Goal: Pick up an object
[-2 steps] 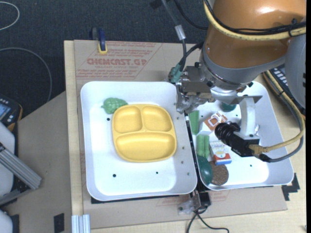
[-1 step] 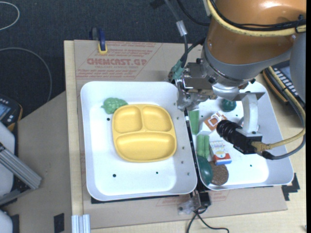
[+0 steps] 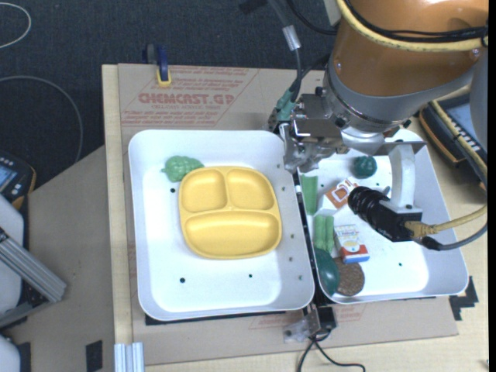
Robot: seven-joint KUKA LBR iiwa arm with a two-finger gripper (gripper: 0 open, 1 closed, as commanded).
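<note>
**End effector over the seam between the bins, nothing seen in its grasp**

Here we go: the end effector [image 3: 304,147] hangs at the 11 o'clock corner of the right bin [image 3: 442,246], right over the seam where the two bins meet. Open or closed? I cannot tell, as the wrist blocks the view.

The closest thing is a pale green stick [image 3: 310,193], lying just below the end effector along the bin's 9 o'clock wall. I count seven things in this bin:

- the pale green stick
- a second green block [image 3: 323,231] next down the wall
- a dark green oval [image 3: 328,270] at 7 o'clock
- a flat brown disc [image 3: 351,279] touching the oval
- a small printed box [image 3: 353,248] with red and blue on it, just above the disc
- an orange-and-white packet [image 3: 339,193] near the centre
- one dark teal ball [image 3: 363,165] at 12 o'clock

The left bin [image 3: 155,231] is shallow, white and smooth, and it holds two things. One is a glossy yellow plate [image 3: 229,211] with three compartments, sitting dead centre. The other is a knobbly green lump [image 3: 181,167] touching the plate at 10 o'clock.

Both bins sit on a brown worktop [image 3: 194,91] with red lettering.
</note>
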